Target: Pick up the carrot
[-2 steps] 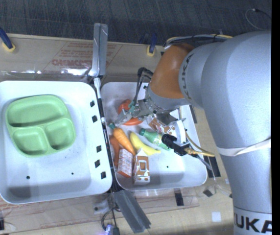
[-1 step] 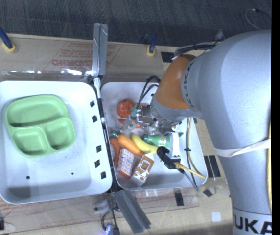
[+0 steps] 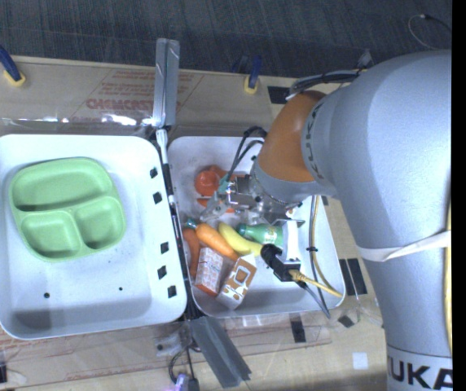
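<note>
Carrot lay in the right bin, touching a banana, just below-left of the gripper, gripper hung low over the clutter, its state could not be told, green tray in left bin.

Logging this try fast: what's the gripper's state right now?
Gripper: cannot be told; it sits low in the right bin beside the carrot, its tip obscured by clutter.

Tool fingers hidden by wrist
</note>
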Controlling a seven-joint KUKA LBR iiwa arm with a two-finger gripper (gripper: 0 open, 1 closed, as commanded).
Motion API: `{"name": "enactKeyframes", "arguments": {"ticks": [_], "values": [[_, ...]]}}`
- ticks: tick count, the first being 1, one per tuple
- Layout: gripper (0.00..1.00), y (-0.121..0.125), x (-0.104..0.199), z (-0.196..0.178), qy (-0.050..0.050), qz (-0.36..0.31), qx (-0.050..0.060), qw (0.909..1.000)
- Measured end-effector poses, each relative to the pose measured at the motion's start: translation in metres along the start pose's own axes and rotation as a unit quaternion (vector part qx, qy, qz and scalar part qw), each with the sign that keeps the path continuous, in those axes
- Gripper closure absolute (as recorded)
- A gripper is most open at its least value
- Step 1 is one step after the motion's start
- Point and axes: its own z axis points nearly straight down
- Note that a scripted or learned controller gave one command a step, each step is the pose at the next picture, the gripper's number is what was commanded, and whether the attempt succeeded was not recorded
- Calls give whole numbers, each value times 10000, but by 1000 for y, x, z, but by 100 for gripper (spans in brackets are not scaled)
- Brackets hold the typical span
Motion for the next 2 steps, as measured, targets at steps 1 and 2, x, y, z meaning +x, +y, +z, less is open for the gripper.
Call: {"name": "enactKeyframes", "arguments": {"ticks": [1, 2], "values": [[0, -36, 5, 1, -1, 1044, 5, 9945], [100, -36, 5, -8, 0, 1026, 17, 9947]]}}
